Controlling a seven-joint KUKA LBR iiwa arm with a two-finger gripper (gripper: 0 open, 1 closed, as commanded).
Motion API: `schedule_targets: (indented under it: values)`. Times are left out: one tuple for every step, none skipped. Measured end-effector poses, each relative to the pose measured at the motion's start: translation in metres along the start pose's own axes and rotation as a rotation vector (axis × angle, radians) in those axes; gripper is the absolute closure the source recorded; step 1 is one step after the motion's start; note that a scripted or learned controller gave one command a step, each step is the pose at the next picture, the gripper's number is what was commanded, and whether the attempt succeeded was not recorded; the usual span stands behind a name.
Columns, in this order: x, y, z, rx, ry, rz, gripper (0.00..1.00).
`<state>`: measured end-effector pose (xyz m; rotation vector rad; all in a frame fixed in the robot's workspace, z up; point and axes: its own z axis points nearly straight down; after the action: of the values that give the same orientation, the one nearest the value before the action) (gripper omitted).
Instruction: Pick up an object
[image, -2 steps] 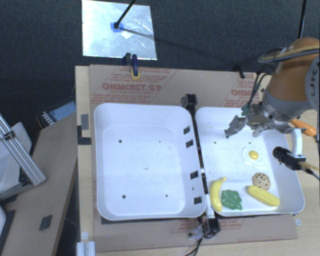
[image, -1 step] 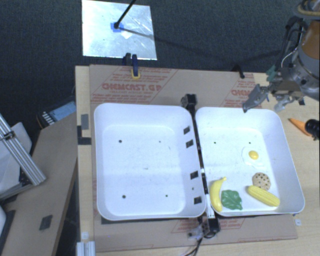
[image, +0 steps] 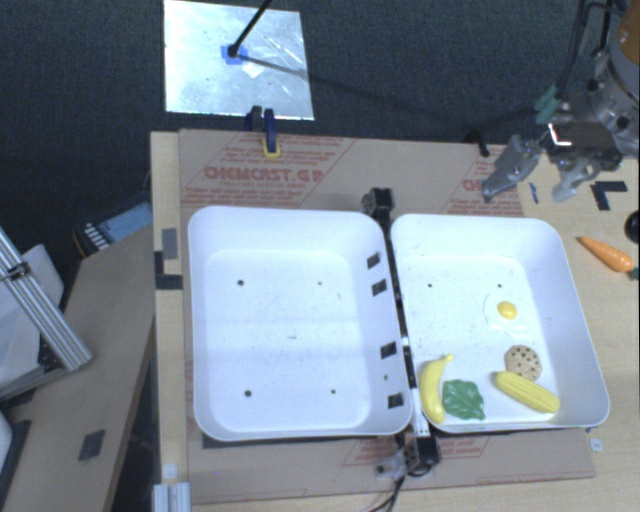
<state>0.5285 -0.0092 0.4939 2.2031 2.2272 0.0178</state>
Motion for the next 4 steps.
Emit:
schedule_targets:
  values:
    - [0.015,-0.028,-0.045,0.007,-0.001,0.005,0.0]
    - [0.014,-0.026,-0.053,0.007,-0.002,0.001,1.0]
    - [0.224,0.001,-0.039,0.015,0.003,-0.008,1.0]
    - [0.244,0.039,0.051,0.021,-0.004,0.005,1.0]
